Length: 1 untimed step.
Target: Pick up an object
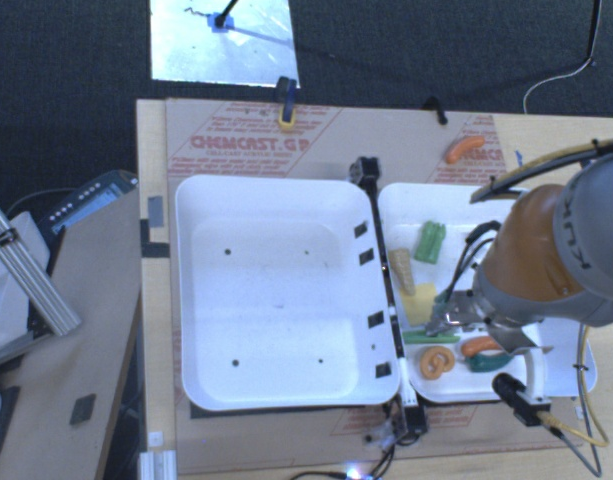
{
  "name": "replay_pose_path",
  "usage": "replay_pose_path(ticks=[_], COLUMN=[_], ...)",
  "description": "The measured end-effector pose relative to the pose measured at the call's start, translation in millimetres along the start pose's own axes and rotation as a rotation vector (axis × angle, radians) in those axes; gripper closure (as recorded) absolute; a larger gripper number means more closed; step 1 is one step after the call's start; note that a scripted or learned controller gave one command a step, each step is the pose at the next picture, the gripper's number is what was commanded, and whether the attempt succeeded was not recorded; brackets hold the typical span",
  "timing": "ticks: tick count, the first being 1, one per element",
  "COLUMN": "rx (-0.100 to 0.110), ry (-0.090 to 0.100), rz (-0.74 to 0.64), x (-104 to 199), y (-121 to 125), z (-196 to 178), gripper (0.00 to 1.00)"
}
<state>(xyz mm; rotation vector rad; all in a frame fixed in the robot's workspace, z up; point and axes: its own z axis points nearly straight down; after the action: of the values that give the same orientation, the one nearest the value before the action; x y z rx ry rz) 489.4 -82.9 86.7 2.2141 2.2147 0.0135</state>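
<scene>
The worktop (236,128) carries two shallow white bins side by side. The left bin (201,268) lies bare on its floor. The right bin (456,200) holds all the small things, and the arm (546,258), grey with its orange band, reaches into it from the right and covers much of its right half.

Low in the right bin, the pincer (444,320) sits down among the objects, just right of the divider between the bins. Whether it is open or closed cannot be told from this angle; the wrist hides it. Nothing is visibly lifted, so the pick looks not yet done: the arm seems to be at the descent or grasp stage, with closing and raising left to do.

The candidates lie close around it. A green block (430,241) rests toward the far side of the bin. A yellow piece (418,303) lies just left of the pincer, with a tan stick (403,270) beyond it. A green strip (426,337) is right beneath it. An orange ring (436,363) and an orange-and-teal item (481,349) lie on the near side. An orange sausage shape (465,149) lies outside on the worktop, far right.
</scene>
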Motion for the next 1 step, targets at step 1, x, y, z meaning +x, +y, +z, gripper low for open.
replay_pose_path(ticks=[1], rx=[0.000], ry=[-0.001], rz=[-0.006], x=[-2.8], y=[40.4], z=[-92.5], gripper=[1.00])
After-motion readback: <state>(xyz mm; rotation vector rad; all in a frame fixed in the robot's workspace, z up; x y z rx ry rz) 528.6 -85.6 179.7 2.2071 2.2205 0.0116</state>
